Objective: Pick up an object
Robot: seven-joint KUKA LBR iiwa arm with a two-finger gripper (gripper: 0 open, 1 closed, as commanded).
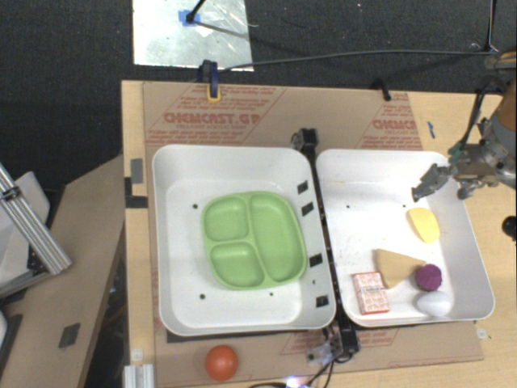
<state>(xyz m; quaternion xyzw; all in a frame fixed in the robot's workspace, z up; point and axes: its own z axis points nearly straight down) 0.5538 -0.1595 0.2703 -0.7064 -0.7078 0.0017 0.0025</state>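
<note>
Nothing picked yet. Pincer (447,183) hovers above the right bin (363,176), just up and right of the yellow object (424,224); fingers look apart, nothing between them. Yellow object lies on the bin floor. Descent, grasp, lift all remain.

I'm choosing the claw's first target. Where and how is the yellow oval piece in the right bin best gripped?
Grip the yellow oval piece across its narrow middle, coming straight down. It lies flat, apart from the tan wedge, with bare floor on both long sides of it. The claw is just above it.
</note>
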